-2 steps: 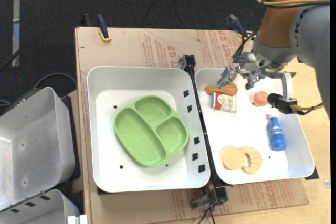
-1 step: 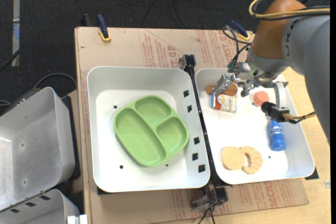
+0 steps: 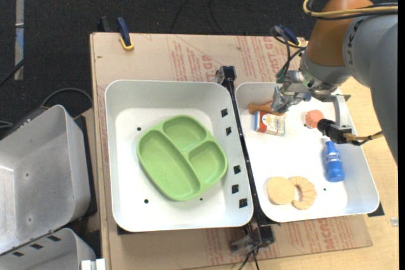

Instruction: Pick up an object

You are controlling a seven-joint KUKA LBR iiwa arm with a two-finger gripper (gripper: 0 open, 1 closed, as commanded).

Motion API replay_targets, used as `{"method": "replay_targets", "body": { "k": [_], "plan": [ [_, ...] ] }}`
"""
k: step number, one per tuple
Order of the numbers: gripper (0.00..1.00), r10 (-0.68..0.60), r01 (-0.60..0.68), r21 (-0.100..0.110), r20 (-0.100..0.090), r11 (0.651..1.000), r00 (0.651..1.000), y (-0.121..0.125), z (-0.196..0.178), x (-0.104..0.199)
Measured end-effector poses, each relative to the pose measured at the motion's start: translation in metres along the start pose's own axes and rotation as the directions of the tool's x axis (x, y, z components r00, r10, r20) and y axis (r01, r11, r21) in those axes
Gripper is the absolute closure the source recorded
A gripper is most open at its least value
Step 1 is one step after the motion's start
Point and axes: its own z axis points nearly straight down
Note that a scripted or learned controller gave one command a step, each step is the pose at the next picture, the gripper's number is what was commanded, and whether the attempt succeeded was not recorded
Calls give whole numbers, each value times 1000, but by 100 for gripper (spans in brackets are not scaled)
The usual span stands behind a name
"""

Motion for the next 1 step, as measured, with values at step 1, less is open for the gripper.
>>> {"method": "replay_targets", "body": {
  "k": [1],
  "plan": [
    [100,0,0,-2,1,1000,1000,-2,-45,-6]
  ]
}}
